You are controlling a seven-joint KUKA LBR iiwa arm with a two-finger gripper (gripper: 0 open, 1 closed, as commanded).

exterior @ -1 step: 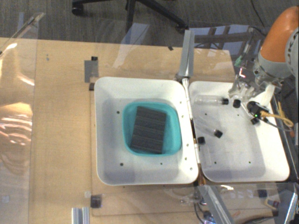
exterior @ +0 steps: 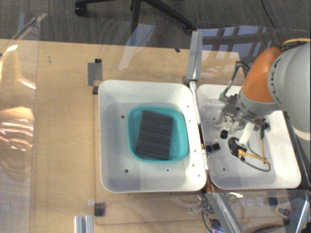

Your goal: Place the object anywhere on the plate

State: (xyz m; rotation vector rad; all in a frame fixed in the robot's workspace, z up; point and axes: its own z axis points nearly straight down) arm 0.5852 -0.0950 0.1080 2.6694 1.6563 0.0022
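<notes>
the object (exterior: 155,134), a dark ribbed rectangular block, lies flat on the teal plate (exterior: 182,139) in the left white bin (exterior: 112,130), toward the middle of the bench (exterior: 53,144). its long axis runs from the bench's far edge to its near edge, tilted slightly so the far end leans right, and its ribs run across it. the tool (exterior: 228,125) hangs over the right white bin (exterior: 282,164), well apart from the block; whether it is released or clenched cannot be told.
</notes>
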